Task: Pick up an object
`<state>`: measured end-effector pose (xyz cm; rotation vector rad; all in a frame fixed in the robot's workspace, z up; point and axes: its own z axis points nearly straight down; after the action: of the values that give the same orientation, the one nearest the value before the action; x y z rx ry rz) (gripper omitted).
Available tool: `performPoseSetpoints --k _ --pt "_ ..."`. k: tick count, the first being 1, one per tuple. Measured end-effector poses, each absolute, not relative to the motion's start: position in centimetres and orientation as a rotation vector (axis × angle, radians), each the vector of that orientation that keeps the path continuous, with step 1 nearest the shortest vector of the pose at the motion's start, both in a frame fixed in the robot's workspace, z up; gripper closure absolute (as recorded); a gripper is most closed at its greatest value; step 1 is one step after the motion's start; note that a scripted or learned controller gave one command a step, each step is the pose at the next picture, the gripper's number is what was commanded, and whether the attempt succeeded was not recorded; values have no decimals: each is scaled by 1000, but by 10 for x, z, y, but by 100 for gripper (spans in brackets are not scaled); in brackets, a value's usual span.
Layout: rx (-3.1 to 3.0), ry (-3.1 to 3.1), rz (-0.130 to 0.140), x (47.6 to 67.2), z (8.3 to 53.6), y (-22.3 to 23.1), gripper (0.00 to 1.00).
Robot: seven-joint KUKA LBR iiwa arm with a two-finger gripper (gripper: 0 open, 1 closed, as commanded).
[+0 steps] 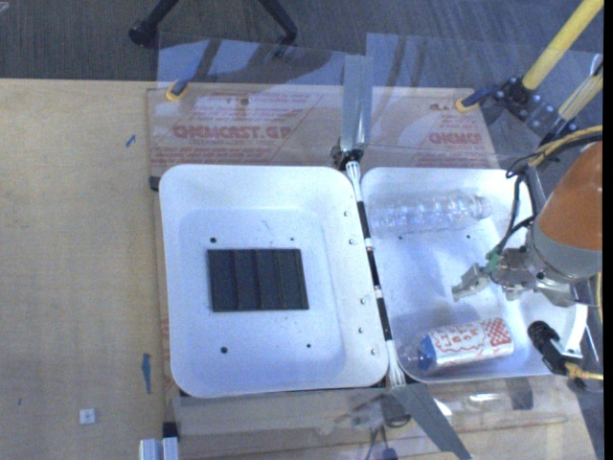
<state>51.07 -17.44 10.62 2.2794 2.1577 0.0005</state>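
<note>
My gripper point(469, 283) hangs over the middle of the right bin point(419, 268), coming in from the right below the arm's orange band. A clear plastic bottle point(428, 212) lies on its side along that bin's far wall, apart from the gripper. Near the front wall lies a small bottle with a red and white label point(463, 343), just below the gripper and not touching it. I see nothing held in the gripper. A dark ribbed rectangular pad point(258, 279) lies flat in the middle of the left bin point(182, 199).
Cables and a black part of the arm point(546, 338) hang over the right bin's right side. A clear plastic sheet point(249, 127) with red lettering stands behind both bins. Wooden bench top point(77, 257) stretches to the left.
</note>
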Motion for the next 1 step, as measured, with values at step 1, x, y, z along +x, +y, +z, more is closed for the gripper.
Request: performPoseSetpoints --k 1 --pt "2098 2330 8 482 88 -171 0"
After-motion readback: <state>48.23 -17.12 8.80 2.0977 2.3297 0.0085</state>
